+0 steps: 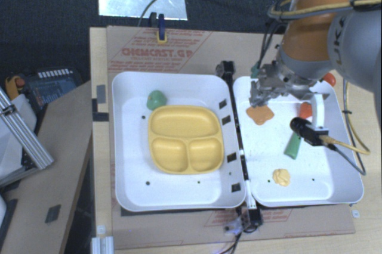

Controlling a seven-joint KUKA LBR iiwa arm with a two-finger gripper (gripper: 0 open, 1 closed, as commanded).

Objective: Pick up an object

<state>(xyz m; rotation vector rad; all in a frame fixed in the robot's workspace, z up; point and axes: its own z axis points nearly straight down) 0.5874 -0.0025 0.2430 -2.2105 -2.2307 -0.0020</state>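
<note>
Two white bins: they sit side by side on the bench. The left bin [128, 181] lies well to the left of the gripper, and the right bin [334, 187] lies beneath it.
Green lump [156, 99]: rounded, in the left bin, far to the left of the gripper and about level with it in the view. It is at the far-left corner of the tray, touching it or just beside it.
Yellow tray [185, 139]: it has three compartments and lies flat in the middle of the left bin, left of the gripper and nearer the camera.
Gripper [260, 98]: low over the far-left part of the right bin, close to the wall shared by the bins.
Grip: whether it is open or closed cannot be told from this slant.
Orange flat piece [261, 115]: on the right bin's floor, just on the near side of the gripper tip. It is the closest object to the gripper, but whether the two touch cannot be told.
Yellow lump [281, 176]: small, well apart from the gripper, toward the camera and slightly right.
Green stick [292, 146]: tilted, to the right of the gripper and nearer the camera, between the orange flat piece and the yellow lump.
Red piece [305, 110]: small, to the right of the gripper and near it.
Arm [322, 26]: grey with an orange band, rising up and to the right from the gripper.
</note>
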